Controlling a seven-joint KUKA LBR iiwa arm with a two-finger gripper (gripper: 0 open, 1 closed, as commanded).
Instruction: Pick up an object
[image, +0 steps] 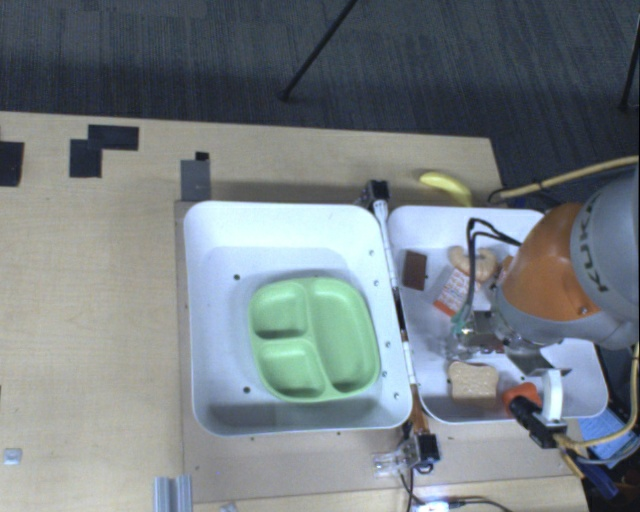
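Lowered into the right bin (590, 395), gripper (468, 338) just above a tan sponge-like block (473, 380) (near the front wall). Grip state impossible to tell. Green divided plate (313, 337) in left bin (215, 300).

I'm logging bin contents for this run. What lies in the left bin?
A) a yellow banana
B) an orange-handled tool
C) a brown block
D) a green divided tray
D: the green divided tray sits in the middle of the left bin, its three compartments facing up.
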